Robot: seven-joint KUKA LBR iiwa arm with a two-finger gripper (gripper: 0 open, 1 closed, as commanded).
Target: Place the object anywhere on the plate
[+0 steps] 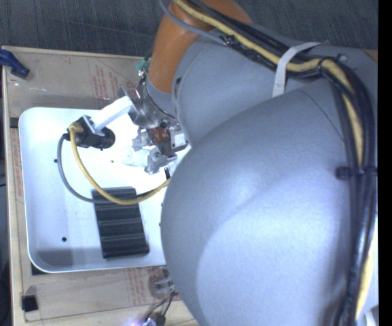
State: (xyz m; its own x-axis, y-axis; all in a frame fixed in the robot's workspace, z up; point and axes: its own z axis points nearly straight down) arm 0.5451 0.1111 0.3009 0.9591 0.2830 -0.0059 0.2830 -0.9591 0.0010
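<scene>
The grey arm [263, 182] is by far the biggest thing here, and its bulk covers the whole right half of the view, from the orange band at the top down to the bottom edge. Whatever lies beneath it is hidden, so I cannot tell where the plate stands. Under it runs the pale wooden desk [66, 73], which shows as a border around the 1 white bin [39, 182] on the left.

In that bin lies a black ribbed block [119, 224], which I take to be the object of the task. It rests flat on the bin floor near the rim closest to the bottom of the view, untouched by the robot.

The gripper [153, 156] hangs over the bin's right part, close against the arm. The block lies below and slightly left of it in the view, near but apart. The block's long axis runs nearly top to bottom of the view, with the ribs running along its length, so a grasp would probably go across the short width.

The gripper's tip is a tangle of bright metal against white, and I cannot tell whether it is spread or closed. 1 dark speck [64, 239] sits on the bin floor left of the block, too small to identify.
</scene>
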